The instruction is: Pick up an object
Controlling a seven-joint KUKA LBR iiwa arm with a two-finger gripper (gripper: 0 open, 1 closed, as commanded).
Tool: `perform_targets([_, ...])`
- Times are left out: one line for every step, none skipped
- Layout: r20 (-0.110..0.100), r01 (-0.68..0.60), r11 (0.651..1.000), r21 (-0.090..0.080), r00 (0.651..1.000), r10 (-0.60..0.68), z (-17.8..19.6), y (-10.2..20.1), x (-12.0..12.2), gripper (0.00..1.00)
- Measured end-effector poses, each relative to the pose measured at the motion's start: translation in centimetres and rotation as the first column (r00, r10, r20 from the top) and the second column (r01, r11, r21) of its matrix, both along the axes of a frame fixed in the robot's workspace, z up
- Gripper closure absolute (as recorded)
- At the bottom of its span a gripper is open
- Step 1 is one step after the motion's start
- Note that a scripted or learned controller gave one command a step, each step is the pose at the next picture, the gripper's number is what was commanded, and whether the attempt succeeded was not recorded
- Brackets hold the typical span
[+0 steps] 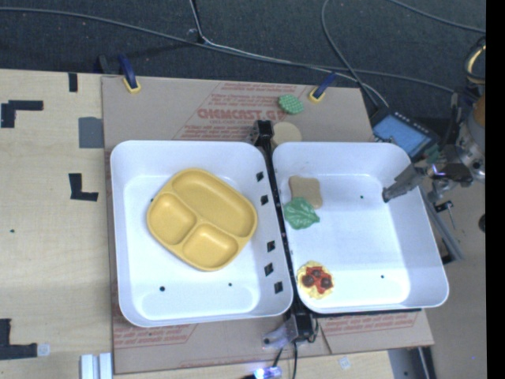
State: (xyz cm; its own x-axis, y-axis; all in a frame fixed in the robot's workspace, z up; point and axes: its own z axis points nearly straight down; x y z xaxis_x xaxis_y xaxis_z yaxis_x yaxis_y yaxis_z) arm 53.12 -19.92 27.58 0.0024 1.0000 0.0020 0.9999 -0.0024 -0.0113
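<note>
White plastic forms the two bins [126,212], the left one taken up by a yellow divided tray [202,219], while a tan piece [304,189], green leaf [301,213] and small pizza [316,279] are left reachable in the right, the gripper [401,184] being poised, seemingly unladen, at its right rim.

Both bins, the left bin [126,212] and the right bin [394,235], look like smooth, slightly glossy white plastic. The yellow divided tray [202,218] seems matt plastic. Brown cardboard [229,109] with red print lies on a pale wood-grain worktop [47,235].
</note>
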Motion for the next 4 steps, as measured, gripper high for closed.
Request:
perform_targets([0.010,-0.003,1.000,-0.002,1.000,0.003,0.6,0.1,0.2,0.00])
perform_targets([0.005,-0.003,1.000,-0.001,1.000,0.003,-5.5,-0.6,0.3,0.00])
perform_targets([0.005,-0.003,1.000,-0.001,1.000,0.003,-11.9,-1.0,0.3,0.00])
perform_targets([0.004,-0.003,1.000,0.000,1.000,0.003,-18.3,-0.8,0.0,0.00])
